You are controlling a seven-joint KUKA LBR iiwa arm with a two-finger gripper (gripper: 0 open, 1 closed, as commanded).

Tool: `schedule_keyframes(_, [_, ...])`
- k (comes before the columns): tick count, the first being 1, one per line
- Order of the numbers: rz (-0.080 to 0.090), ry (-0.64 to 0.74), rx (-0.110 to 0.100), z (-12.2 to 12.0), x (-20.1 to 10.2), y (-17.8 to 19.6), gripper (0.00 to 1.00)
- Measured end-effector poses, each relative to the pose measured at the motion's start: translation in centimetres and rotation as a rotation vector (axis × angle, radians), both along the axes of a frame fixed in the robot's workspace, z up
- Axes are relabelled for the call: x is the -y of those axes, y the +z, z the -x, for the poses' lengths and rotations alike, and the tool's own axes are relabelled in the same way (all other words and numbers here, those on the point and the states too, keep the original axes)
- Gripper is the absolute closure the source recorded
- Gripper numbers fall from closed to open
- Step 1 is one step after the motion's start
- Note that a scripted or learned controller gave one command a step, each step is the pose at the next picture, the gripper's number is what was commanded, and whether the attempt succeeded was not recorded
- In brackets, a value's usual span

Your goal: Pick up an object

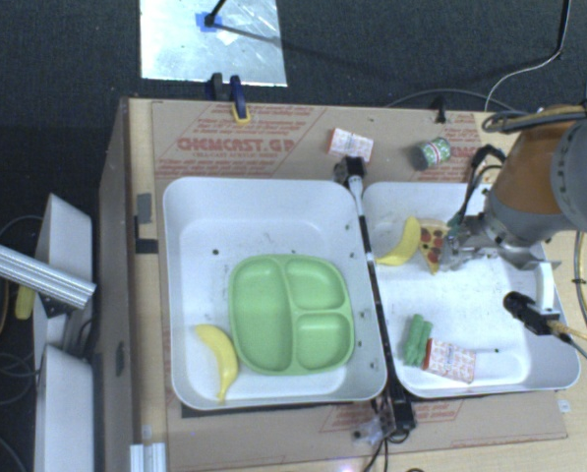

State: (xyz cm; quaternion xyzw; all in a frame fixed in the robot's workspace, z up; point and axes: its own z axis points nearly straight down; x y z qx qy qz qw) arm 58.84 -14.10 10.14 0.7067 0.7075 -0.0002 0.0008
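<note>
In the right bin (554,367), a yellow banana (401,244) lies at the back left, close to the divider. A small red and yellow item (432,245) sits just to its right. My gripper (452,255) is low in this bin, right beside that item on its right side; whether they touch is unclear. A green object (416,339) and a red and white packet (453,360) lie toward the front of the same bin. The arm's orange band (529,170) rises to the right.
The left bin (190,264) holds a green divided plate (291,313) and a second banana (220,357) at its front left. A small can (434,151) and a white packet (351,144) rest on the cardboard behind the bins. A black part (527,313) hangs over the right bin's right side.
</note>
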Motion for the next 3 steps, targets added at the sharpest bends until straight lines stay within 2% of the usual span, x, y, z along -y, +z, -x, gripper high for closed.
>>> schedule_keyframes(1, [-0.001,0.0,0.0,0.0,-0.1,0.0,0.0])
schedule_keyframes(2, [-0.001,0.003,0.002,-6.4,-1.7,-1.7,0.0])
schedule_keyframes(3, [0.005,0.002,0.005,-5.8,-4.9,-1.5,0.0])
